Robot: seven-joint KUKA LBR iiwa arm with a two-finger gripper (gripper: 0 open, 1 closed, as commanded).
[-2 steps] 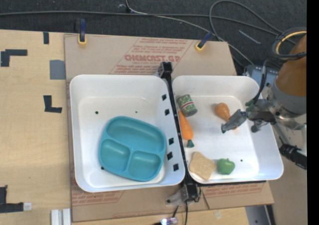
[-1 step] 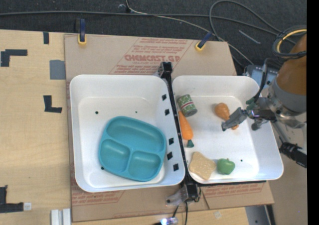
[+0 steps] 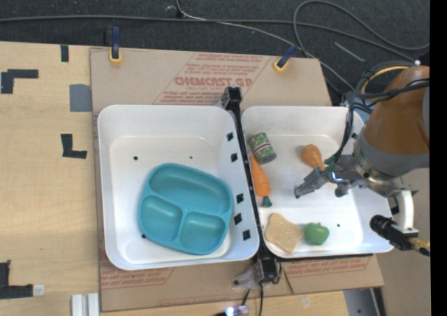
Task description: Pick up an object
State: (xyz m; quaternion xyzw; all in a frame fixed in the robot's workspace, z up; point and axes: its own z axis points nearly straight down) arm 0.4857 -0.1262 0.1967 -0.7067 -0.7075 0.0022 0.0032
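Pincer (image 3: 302, 189) over the right bin (image 3: 349, 238), near its middle, dark fingers pointing toward 8 o'clock; cannot tell whether parted or closed, and nothing visibly between them.

Nearest piece, at about 1 o'clock from the tip and close by: a small orange chunk (image 3: 312, 154), rounded, matte, tapering toward 5 o'clock. Probably a toy food, so likely light and stiff, with a smooth skin that may slip; best taken across the narrow width, near its middle.

At 9 o'clock from the tip, against the bin's left wall: a toy carrot (image 3: 260, 180), long and slim, orange with a dark green stub at its lower end. Probably light and rigid; a squeeze across the thicker half looks safest, though the wall crowds one side.

Just above the carrot, at 10 o'clock: a small green patterned can (image 3: 262, 147), lying tilted. Likely to roll.

At 6 o'clock, near the front rim: a green pepper-like piece (image 3: 316, 233), glossy and round, touching or just beside a tan bread slice (image 3: 283, 233), flat and hard to pinch.

Well off at 9 o'clock, in the left bin (image 3: 112, 168): a teal divided tray (image 3: 184, 207).
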